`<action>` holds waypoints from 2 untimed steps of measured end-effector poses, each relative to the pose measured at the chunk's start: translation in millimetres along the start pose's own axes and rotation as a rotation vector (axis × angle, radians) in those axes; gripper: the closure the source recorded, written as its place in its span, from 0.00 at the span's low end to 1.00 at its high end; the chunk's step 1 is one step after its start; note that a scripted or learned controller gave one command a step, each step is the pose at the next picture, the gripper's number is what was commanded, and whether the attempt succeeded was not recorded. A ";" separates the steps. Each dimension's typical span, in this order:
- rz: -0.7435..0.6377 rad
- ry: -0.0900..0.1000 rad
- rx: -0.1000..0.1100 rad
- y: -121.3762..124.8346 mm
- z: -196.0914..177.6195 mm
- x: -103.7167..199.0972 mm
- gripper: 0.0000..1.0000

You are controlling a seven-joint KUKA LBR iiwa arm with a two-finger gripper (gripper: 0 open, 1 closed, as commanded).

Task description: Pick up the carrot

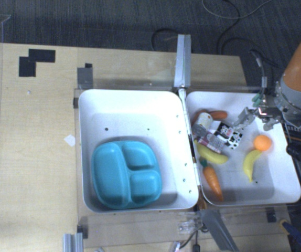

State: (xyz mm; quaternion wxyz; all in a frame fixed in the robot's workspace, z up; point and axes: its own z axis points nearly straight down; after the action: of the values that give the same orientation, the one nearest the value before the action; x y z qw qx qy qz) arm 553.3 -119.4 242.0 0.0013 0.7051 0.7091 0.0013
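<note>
The jaws point(228, 135) hang low in the right bin point(292, 190) over a small clutter of toys; whether they're clenched can't be told. Just below-left lies the carrot point(212, 180), flat near the bin's front-left corner, apart from the jaws, beside a banana point(212, 155).

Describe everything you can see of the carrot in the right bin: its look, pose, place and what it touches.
The carrot is a small orange toy, smooth like plastic, with a green stub at its upper-left end. It lies flat on the floor of the right bin, near the front-left corner, tapering toward the front wall. Its green end sits close under a yellow piece; whether they touch is unclear. The gripper is apart from it, further back.
</note>
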 end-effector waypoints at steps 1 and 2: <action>0.033 0.000 0.001 -8.5 137.9 -43.9 0.00; 0.031 -0.001 -0.006 -6.0 125.9 -43.6 1.00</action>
State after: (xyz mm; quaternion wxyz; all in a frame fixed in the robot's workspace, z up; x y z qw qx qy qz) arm 548.0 -163.0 116.1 0.0036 0.7162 0.6979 0.0029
